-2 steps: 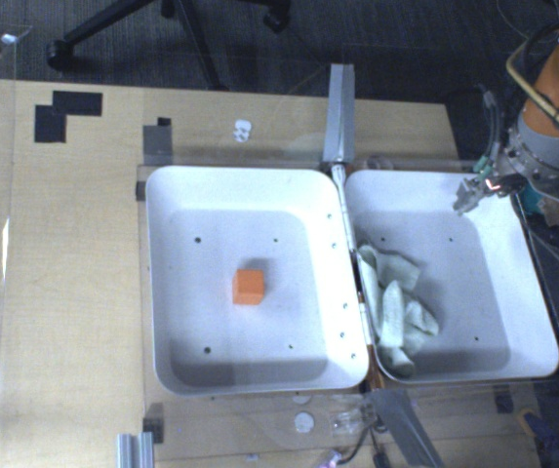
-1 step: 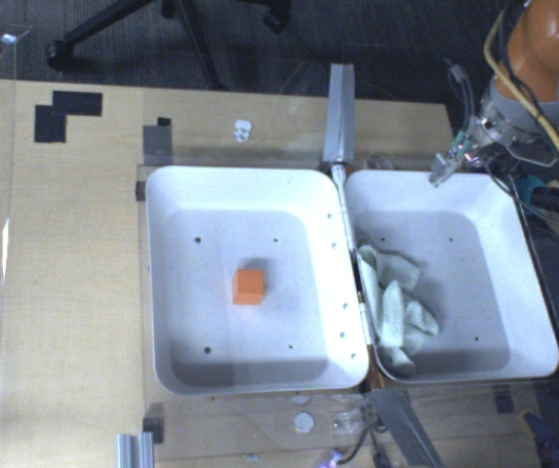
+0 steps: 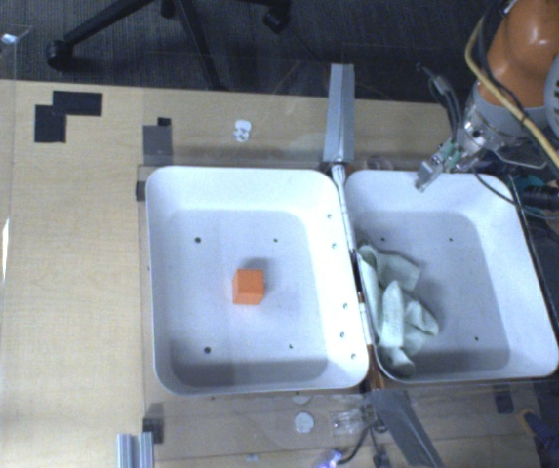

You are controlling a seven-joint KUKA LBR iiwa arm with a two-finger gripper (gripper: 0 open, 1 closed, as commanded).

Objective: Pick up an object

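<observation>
- Plainly, nothing has been picked up yet: both candidate objects lie in their bins and nothing sits between the gripper's fingers, so the whole approach, descent, grasp and lift is left to do.
- Nearest the camera, along the near edge of the bench, the two white bins meet at a shared divider; the left bin (image 3: 167,359) and the right bin (image 3: 538,354) stand side by side, touching along that line.
- In the right bin, a crumpled white cloth (image 3: 396,305) lies against the left wall, running from near the bin's middle down toward its near-left corner.
- In the left bin, a small orange cube (image 3: 249,287) sits on the floor close to the centre, apart from every wall and square to nothing in particular.
- Farthest back, the gripper (image 3: 433,170) hangs above the far edge of the right bin, near that bin's far-left corner, at the end of the grey arm with its orange band (image 3: 538,27).
- The fingers are too small and blurred to read, so I cannot tell their spread.
- Relative to the gripper, the cloth is nearer, lying toward the camera and slightly left in the same bin; the cube is well apart, across the divider in the other bin.
</observation>
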